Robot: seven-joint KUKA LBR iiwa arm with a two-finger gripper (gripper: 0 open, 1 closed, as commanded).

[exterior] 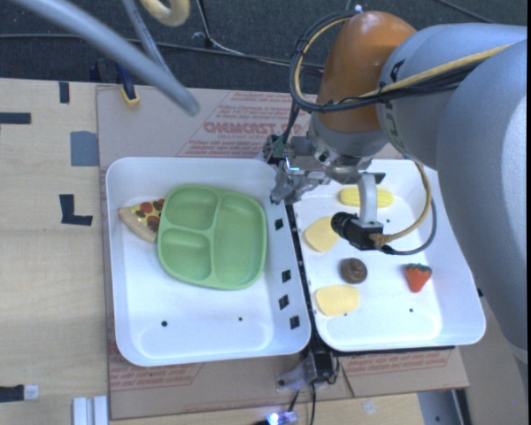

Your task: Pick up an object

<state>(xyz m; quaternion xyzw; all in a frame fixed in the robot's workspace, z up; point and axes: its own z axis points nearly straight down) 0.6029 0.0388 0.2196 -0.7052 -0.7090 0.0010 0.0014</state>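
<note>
My gripper point(288, 182) hangs below the orange wrist band, over the upper end of the divider between the two bins. In the right bin point(451, 321) lie a pale yellow slice point(321, 234), a brown round piece point(353, 270), a red strawberry point(417, 277) and a flat yellow piece point(337, 300). A yellow oblong item point(379, 198) sits further back, partly hidden by a cable fitting on the arm. The gripper is up and left of the yellow slice, and nothing shows as held in it.
The left bin point(133, 326) holds a green divided plate point(214, 235) with a pizza slice point(142, 215) tucked under its left edge. The grey arm covers the upper right of the view. A black cable loops over the right bin.
</note>
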